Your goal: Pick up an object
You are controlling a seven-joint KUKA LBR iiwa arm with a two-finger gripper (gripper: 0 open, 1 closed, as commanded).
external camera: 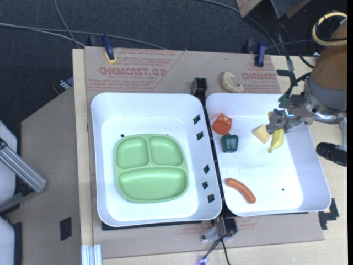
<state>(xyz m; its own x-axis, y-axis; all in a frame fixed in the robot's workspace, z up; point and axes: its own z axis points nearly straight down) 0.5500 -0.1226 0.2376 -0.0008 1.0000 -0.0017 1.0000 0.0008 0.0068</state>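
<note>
The banana [276, 139] hangs under the gripper [279, 123], over the right bin [309, 164], near its back right corner. The top of the banana sits between the gripper's fingers, so they look clenched on it. The banana points down and tilts a little. Just beside it, on the left, a yellow block [261, 133] lies on the bin floor. Near the back left corner of this bin there is an orange-red piece [221, 124], and a small dark green pepper [229, 143] sits right in front of it. A sausage [241, 190] lies near the front edge of the right bin, well apart from the banana. The left bin [105, 148] holds a green tray [150, 167] with three parts. The grey arm [330, 76] comes in from the right edge of the bench.
</note>
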